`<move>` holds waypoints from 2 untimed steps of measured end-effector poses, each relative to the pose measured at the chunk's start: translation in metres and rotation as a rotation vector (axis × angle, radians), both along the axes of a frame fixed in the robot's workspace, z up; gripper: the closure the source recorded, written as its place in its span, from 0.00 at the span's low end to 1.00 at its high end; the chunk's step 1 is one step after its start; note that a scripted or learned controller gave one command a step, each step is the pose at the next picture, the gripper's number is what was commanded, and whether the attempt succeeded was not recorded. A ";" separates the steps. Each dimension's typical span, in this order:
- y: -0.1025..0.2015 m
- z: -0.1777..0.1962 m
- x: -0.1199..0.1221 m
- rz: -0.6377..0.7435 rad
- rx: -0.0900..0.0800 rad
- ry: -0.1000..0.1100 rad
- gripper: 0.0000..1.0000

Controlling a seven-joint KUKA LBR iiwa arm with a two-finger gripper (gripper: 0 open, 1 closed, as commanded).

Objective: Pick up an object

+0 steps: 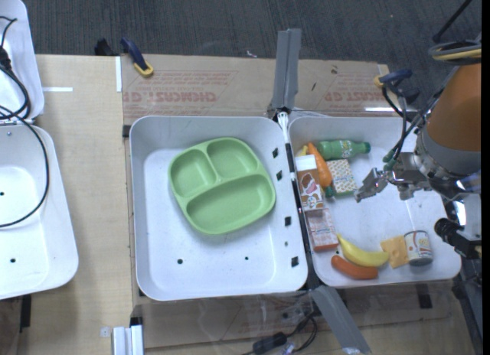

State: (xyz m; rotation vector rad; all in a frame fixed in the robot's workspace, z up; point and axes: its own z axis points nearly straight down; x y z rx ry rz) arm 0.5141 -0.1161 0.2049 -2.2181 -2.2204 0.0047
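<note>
Right bin | tool above floor | beside snack packet

A light brown wooden tabletop carries two shallow white plastic bins. The left bin holds a green plastic plate with three sections. At 9 o'clock, a white curved tray has a thin black cable looping over it. At 11 o'clock, a blue and yellow clamp sits on the tabletop's edge. A flat brown cardboard sheet lies at 12 o'clock.
</note>
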 end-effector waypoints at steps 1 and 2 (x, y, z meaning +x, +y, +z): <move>0.011 -0.030 0.010 0.265 0.001 -0.002 0.00; -0.012 -0.105 0.072 0.134 0.000 -0.004 0.00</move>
